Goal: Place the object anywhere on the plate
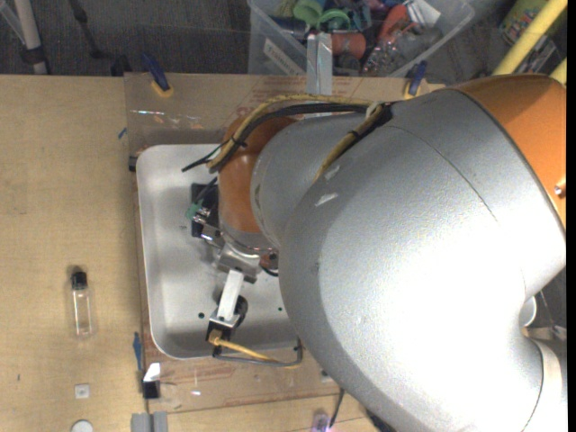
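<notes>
- Object and plate: I cannot tell where either lies. The grey arm covers much of the white bin and everything to its right, so both may well sit beneath it.
- Nearest, a small clear vial with a dark cap lies on the bench. It is left of the bin and well apart from it. Whether it has any part in the task I cannot say.
- The bin's left side shows plain white floor and a rounded wall. Its right side runs under the arm and is lost there.
- The hand hangs low over the middle of the bin, just below the orange band. Seen from above, its working end is masked by the wrist. I cannot tell whether it is released or clenched, or whether it carries anything.
- My judgement is that the step is either a reach for the object or a lowering toward the plate.
- Done well, the step calls for a straight descent kept clear of the bin wall. The object should be let go only when it is low and well inside the plate's edge, so that it neither rolls nor bounces off.
- Farther off, a blue clamp sits at the far-left corner of the board under the bin.
- Farthest, a clear tub of coloured odds and ends is cut off by the top edge, and its contents are too jumbled to name.
</notes>
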Robot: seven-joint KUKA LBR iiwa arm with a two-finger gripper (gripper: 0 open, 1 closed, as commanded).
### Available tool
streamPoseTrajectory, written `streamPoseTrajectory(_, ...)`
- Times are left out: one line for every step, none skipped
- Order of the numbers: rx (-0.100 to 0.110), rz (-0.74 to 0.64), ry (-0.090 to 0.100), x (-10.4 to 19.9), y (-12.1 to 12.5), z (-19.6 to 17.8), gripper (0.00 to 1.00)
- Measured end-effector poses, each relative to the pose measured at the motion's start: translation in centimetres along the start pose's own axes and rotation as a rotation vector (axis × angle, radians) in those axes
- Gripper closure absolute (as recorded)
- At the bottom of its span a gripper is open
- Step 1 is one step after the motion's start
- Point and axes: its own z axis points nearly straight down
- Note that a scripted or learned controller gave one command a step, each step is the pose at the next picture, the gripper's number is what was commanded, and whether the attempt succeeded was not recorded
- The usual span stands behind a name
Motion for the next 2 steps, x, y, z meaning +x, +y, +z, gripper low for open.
streamPoseTrajectory(0.002, -0.413, 0.000, -2.7, -5.2, -8.6, 1.00)
streamPoseTrajectory(-0.003, -0.745, 0.001, -0.4, 2.3, -2.9, 1.00)
